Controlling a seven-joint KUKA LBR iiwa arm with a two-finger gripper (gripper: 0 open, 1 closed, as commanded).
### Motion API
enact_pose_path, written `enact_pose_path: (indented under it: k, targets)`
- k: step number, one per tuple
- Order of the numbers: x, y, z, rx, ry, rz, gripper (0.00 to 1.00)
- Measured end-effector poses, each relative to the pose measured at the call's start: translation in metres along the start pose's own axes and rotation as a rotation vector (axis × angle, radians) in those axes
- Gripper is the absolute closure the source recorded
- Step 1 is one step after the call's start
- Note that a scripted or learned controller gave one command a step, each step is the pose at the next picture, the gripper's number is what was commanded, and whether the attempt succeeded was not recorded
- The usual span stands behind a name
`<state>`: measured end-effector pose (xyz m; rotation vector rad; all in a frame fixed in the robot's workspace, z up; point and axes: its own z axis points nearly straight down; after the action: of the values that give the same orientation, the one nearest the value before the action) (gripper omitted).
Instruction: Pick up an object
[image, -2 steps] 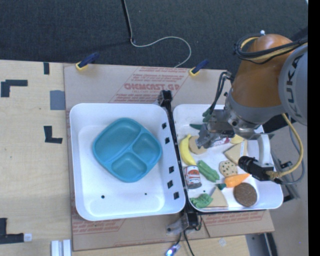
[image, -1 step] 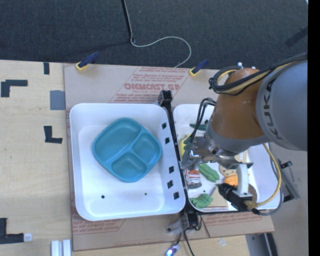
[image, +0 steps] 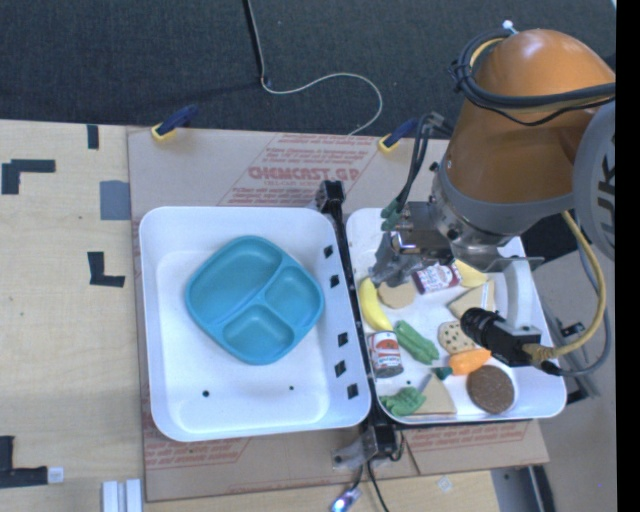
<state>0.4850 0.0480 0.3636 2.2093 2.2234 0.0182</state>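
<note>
1. Landmark = yellow plastic toy banana (image: 374, 305), lying lengthwise by the inner wall of the right shallow white bin (image: 535, 408). The two-finger metal gripper (image: 392, 262) hangs just above/behind the banana's far end. Whether it is released or clenched: can't tell, too blurred and dark.
2. No object seen in its grasp, so the pick looks not yet done, imo.
3. Likely target is the banana or the flat tan cookie-like disc (image: 398, 296) just right of it; can't tell which. Risk: closing btwn the two and catching neither.
4. Clutter risk: the small label-wrapped can (image: 385, 353) sits just below the banana, and the green plastic pod-shaped piece (image: 415, 340) is right of it. A descent w/ any offset could shove these instead of gripping.
5. The banana is near the bin wall, so one side of the tool may hit the rim and stall.
6. A curved, smooth banana prob. rolls or squirts out under a pinch.
7. Well left of the banana, the teal plastic divided plate (image: 255, 299) lies in the left shallow white bin (image: 160, 300); it's out of harm's way.
</note>
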Motion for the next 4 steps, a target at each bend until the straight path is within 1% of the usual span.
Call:
enact_pose_path:
  k: [1,2,3,4]
  targets:
    - [0.062,0.000,-0.048,0.009,-0.001,-0.003,1.00]
    - [0.051,0.000,-0.047,0.014,-0.004,0.006,1.00]
    - [0.072,-0.003,0.064,0.025,-0.006,0.004,1.00]
    - [-0.006,-0.003,0.057,0.016,-0.006,0.013,1.00]
